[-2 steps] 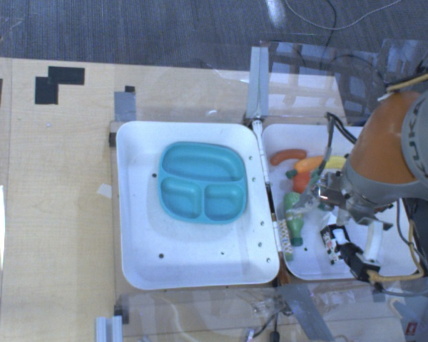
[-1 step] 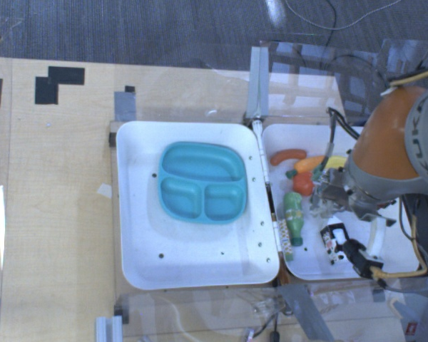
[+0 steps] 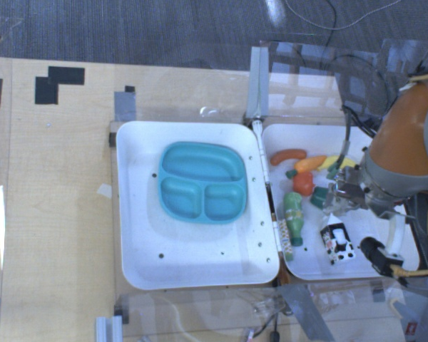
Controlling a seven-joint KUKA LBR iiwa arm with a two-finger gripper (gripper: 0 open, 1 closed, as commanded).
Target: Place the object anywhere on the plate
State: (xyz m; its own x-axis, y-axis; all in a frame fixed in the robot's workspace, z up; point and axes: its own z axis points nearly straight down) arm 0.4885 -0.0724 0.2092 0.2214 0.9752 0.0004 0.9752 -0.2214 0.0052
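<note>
A blue divided plate point(image 3: 202, 181) lies in the left white bin point(image 3: 135, 262). The right bin point(image 3: 310, 266) holds several toy items: a red sausage point(image 3: 288, 156), an orange carrot point(image 3: 310, 164), a yellow piece point(image 3: 340, 164), a red vegetable point(image 3: 303, 184), a green bottle point(image 3: 293, 218), a small teal piece point(image 3: 319, 198) and a black-and-white block point(image 3: 337, 242). My gripper point(image 3: 337, 194) hangs low over the right bin, just right of the teal piece and above the black-and-white block. The wrist hides its tips.
A raised divider point(image 3: 267, 191) separates the two bins. The arm's orange band point(image 3: 406, 137) and grey wrist cover the right bin's right side. Cables point(image 3: 385, 258) hang near the bin's right front corner. Bare wooden bench point(image 3: 50, 191) stretches to the left.
</note>
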